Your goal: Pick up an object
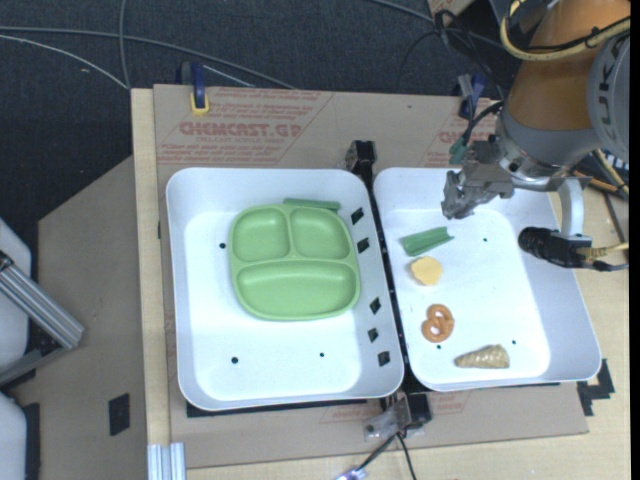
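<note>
Whether the end effector point(456, 208) was open or closed could not be told; it hung over the far part of the right bin point(560, 318), just above a green strip point(427, 239), with nothing visibly held. On the desk point(260, 118), the left bin point(200, 368) held a green divided plate point(294, 262). Nearer the front of the right bin lay a tan cone point(483, 357), a pretzel point(437, 323) and a yellow piece point(427, 270).
</note>
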Robot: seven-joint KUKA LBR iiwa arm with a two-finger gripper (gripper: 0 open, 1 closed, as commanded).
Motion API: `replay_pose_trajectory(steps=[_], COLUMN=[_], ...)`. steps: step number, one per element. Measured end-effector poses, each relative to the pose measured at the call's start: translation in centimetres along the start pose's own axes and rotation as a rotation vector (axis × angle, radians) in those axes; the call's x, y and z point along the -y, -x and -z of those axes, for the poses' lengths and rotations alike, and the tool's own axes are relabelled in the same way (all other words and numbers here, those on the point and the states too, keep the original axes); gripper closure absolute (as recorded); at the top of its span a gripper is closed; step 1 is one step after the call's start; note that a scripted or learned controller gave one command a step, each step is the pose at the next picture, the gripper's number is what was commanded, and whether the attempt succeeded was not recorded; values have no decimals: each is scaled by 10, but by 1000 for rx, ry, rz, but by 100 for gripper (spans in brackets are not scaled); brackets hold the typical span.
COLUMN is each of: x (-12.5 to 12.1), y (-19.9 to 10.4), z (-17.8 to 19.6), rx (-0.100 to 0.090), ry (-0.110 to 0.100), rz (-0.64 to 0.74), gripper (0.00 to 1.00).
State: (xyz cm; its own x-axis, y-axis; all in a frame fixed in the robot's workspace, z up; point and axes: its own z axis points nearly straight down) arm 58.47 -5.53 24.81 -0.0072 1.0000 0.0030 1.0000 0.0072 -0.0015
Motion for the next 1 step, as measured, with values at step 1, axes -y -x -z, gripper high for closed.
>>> replay_pose_trajectory(steps=[1], x=[-7], y=[-51], z=[-4], rx=[1], ry=[1], rz=[-1], gripper=[100])
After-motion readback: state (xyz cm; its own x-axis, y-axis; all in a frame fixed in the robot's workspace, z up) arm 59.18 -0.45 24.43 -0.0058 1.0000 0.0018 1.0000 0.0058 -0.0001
